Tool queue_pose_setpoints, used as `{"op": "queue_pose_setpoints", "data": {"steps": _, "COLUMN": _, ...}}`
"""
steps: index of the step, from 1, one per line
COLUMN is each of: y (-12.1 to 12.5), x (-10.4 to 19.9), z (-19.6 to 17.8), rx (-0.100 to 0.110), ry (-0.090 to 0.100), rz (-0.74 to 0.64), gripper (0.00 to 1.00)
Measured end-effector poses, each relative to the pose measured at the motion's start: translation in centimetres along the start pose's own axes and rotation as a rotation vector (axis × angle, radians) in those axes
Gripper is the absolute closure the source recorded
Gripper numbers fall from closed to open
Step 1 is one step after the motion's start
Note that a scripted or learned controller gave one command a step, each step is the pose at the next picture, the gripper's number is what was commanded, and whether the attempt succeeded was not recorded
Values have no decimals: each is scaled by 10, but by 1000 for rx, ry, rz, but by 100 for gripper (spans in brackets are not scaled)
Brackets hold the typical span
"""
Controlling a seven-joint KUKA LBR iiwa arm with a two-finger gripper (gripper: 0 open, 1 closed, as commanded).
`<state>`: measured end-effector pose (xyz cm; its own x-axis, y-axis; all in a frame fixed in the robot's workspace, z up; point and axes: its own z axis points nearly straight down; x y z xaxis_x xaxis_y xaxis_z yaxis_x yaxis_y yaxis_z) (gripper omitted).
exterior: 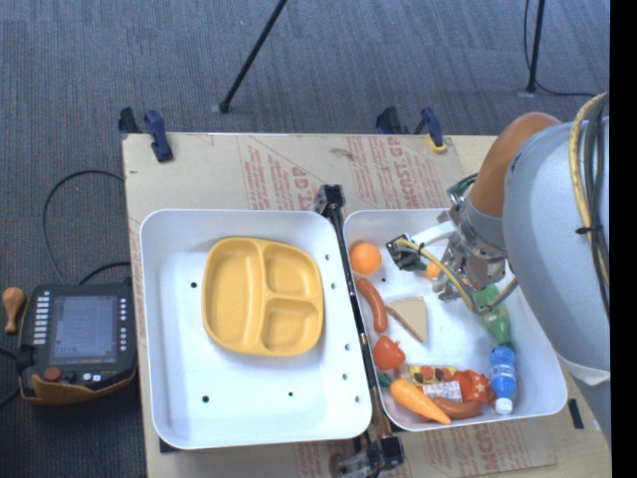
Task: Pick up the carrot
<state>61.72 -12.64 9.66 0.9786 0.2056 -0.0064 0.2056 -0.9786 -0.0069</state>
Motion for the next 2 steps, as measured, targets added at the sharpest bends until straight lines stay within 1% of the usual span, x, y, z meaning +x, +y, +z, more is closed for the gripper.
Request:
{"op": "queue_pose_setpoints", "data": {"steps": 1, "y": -20, "x": -37, "z": -58, "rx": -3, "ry": 4, "rz": 8, "gripper": 100}}
{"op": "queue_pose_setpoints", "data": {"steps": 2, "y": -27, "x": -65, "z": -136, "rx": -4, "ry": 5, "rz": 7, "gripper": 100}}
